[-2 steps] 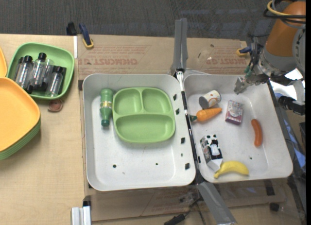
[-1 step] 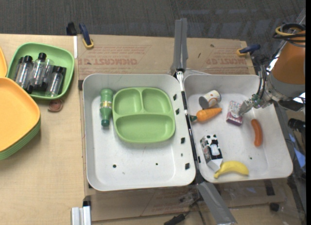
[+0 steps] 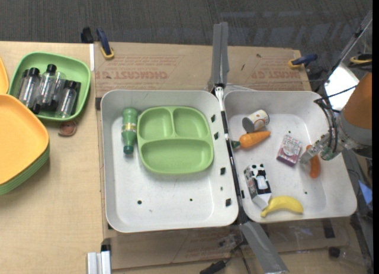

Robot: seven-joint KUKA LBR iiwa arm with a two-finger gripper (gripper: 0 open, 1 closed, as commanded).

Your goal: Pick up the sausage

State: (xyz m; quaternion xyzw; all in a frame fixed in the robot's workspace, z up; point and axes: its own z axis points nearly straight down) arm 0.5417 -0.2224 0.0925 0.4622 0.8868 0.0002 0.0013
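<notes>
The right bin [image 3: 296,104] holds most of the clutter. A small can [image 3: 256,118] lies on its side near the bin's upper left, with a carrot [image 3: 253,139] just below it, its green end pointing to the divider between the bins. A small purple packet [image 3: 289,150] lies toward the middle, close to the left of the jaws [image 3: 315,154]. Lower down, a black-and-white carton [image 3: 258,182] lies near the divider, and a banana [image 3: 282,206] rests just beside it near the bin's front edge.

The left bin [image 3: 166,208] carries a green divided tray [image 3: 175,138] with a green bottle [image 3: 129,129] lying along its left side. On the worktop [image 3: 53,208] to the left sit a green dish [image 3: 80,71] holding dark-capped vials [image 3: 48,91] and a stack of orange plates [image 3: 21,145].

The arm [image 3: 361,110] reaches in over the right bin's right wall. The sausage [image 3: 314,165], small and orange-red, stands roughly upright at the right side of that bin, well apart from the banana and near the purple packet. Its upper end is right at the tips of the jaws, touching or nearly so; whether they are closed on it or open around it cannot be told at this scale.
</notes>
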